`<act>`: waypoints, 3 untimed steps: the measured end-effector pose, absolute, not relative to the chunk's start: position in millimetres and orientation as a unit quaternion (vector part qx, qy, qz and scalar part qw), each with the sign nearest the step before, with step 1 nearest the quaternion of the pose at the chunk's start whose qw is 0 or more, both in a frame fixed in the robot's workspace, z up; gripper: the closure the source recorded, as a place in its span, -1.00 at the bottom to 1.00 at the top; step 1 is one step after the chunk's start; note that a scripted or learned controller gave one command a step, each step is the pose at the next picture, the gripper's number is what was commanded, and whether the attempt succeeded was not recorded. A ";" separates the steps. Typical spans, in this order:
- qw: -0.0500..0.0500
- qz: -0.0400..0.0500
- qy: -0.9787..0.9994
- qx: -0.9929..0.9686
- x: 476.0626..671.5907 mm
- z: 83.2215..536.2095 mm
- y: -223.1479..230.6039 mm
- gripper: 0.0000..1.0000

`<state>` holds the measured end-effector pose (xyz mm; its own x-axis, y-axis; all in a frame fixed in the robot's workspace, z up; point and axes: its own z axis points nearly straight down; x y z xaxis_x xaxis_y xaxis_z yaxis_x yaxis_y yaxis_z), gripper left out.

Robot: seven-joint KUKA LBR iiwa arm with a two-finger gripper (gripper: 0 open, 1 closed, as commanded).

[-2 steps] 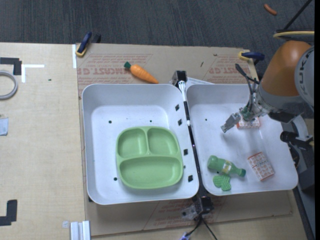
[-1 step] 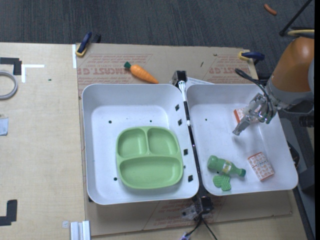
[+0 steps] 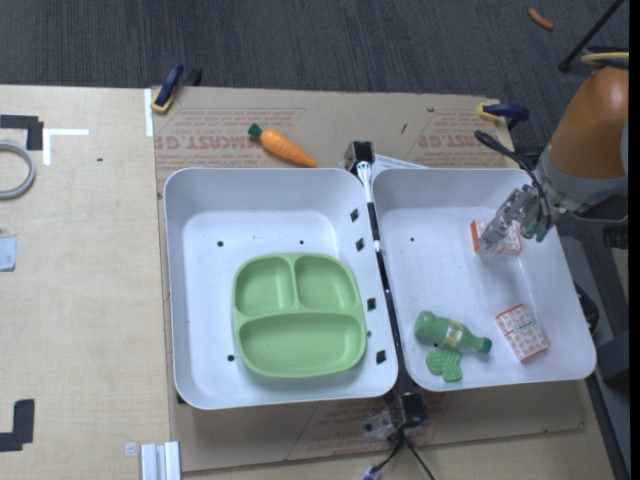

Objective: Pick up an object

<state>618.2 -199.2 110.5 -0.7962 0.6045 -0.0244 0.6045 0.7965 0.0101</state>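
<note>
One hand [image 3: 512,226] grips a red-and-white packet [image 3: 493,237] above the right bin [image 3: 440,218].

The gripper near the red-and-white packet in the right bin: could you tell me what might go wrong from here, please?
1. The gripper sits over the red-and-white packet close to the right bin's far corner; a flat, thin packet may slip out or never be caught.
2. The bin wall is close, so the arm may knock it.
3. A second packet and the green bottle lie apart, so they are unlikely to interfere.
</note>
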 end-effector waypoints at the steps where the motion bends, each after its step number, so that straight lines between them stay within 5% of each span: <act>1: 0.002 0.000 0.946 0.323 639.4 184.7 -157.0 1.00; 2: 0.002 0.000 0.946 0.323 639.4 184.7 -157.1 -1.00; 3: 0.002 0.000 0.949 0.316 620.3 102.7 -177.5 -1.00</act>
